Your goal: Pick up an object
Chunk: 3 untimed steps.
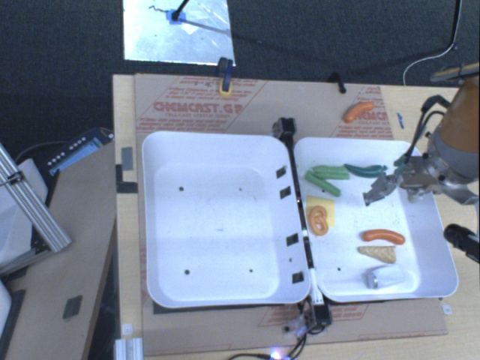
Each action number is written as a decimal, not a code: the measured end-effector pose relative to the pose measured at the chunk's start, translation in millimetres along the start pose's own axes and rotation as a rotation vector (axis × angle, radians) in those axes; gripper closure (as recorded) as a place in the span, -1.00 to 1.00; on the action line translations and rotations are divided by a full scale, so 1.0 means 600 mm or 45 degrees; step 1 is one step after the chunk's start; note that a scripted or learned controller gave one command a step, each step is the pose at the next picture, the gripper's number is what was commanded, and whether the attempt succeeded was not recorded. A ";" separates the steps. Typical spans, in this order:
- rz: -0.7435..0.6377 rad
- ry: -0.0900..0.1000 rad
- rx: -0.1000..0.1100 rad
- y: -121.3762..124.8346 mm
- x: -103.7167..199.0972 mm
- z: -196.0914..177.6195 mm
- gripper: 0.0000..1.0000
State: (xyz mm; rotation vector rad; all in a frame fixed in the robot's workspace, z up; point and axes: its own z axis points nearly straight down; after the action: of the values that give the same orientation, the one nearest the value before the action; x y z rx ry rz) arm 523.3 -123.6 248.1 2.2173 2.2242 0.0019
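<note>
My gripper [377, 190] hangs over the right bin [442, 272], near its upper middle, open with nothing between its fingers. Just left of it lie a teal curved piece [365, 169] and two green pea pods [328, 175]. Below them sit a yellow block [320, 205] and an orange pretzel [319, 221]. Lower in the bin are a red-orange sausage [383, 236], a tan wedge [377, 253] and a small grey-white cylinder [376, 278]. The gripper touches none of them.
The left bin [161, 276] lies beside the right one, with a black hinge strip [298, 223] between them. Another orange sausage [358, 112] rests on the cardboard behind the right bin. A yellow-blue clamp [225, 77] stands at the back edge.
</note>
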 end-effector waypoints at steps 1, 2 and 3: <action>0.004 0.004 0.015 -0.067 0.005 0.209 -1.00; -0.004 0.000 -0.001 -0.006 0.054 0.275 -1.00; -0.001 -0.001 -0.001 -0.007 0.051 0.256 1.00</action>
State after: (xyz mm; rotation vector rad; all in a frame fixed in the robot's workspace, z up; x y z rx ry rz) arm 519.0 -92.7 94.6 2.2155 2.2250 0.0021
